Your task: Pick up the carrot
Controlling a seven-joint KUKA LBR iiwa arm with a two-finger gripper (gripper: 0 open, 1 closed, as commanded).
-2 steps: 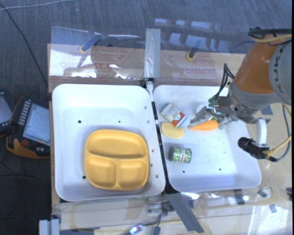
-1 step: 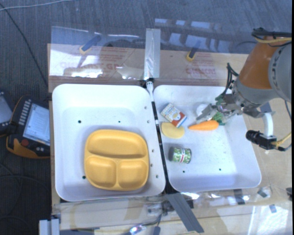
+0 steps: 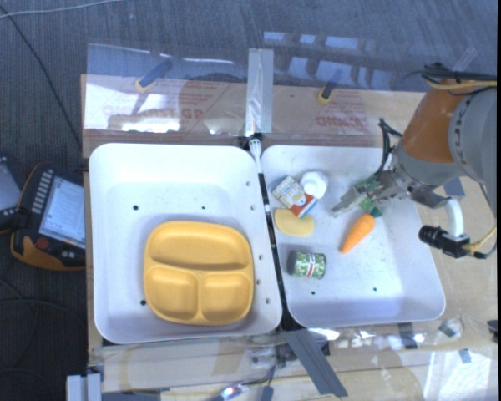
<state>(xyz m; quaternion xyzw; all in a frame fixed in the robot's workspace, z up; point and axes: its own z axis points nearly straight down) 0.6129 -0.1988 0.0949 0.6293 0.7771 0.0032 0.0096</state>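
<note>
Carrot, a small orange plastic one with a green top (image 3: 358, 231), lies tilted on the floor of the right-hand shallow white bin (image 3: 417, 295), its green end up and to the right; the two-finger gripper (image 3: 351, 200) hangs just above and left of that green end, and its grey fingers (image 3: 344, 205) look spread apart with nothing between them; the carrot is not in its grasp. Left of the carrot lie a flat yellow oval piece (image 3: 293, 222), a small red-and-white carton (image 3: 289, 194) with a white round-capped item (image 3: 315, 181) beside it, and a short green can on its side (image 3: 307, 264); all sit apart from the carrot. Across the divider, the left-hand white bin (image 3: 117, 182) holds a yellow three-compartment plastic tray (image 3: 199, 271); the grey arm with its orange band (image 3: 434, 128) enters from the right.
</note>
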